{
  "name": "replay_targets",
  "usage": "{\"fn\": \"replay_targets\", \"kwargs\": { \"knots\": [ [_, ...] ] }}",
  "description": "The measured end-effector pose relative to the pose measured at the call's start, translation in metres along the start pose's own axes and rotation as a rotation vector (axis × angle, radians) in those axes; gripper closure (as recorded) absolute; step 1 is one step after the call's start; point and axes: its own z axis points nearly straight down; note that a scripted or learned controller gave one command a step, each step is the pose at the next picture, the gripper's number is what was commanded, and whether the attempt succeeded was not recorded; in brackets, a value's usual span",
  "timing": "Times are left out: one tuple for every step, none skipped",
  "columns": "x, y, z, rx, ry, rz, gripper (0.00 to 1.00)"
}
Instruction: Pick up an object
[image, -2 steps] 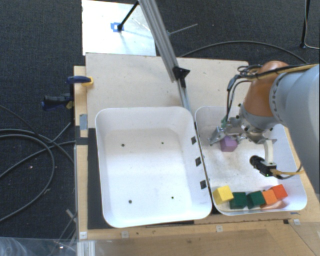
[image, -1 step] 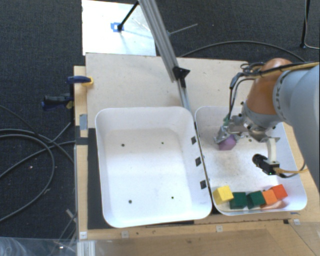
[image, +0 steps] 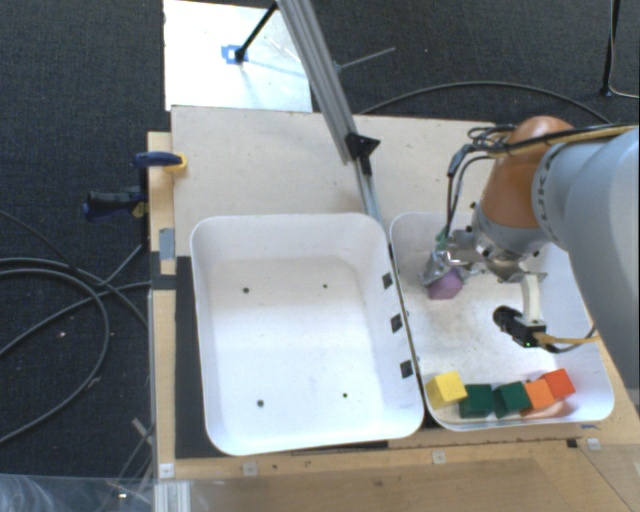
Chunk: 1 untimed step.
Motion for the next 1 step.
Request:
{"fn": "replay_targets", "kwargs": {
  "knots": [
    [0.0345, 0.0219, -0.1055, -0.009, 0.0, -0.003, 1.0]
  ]
}}
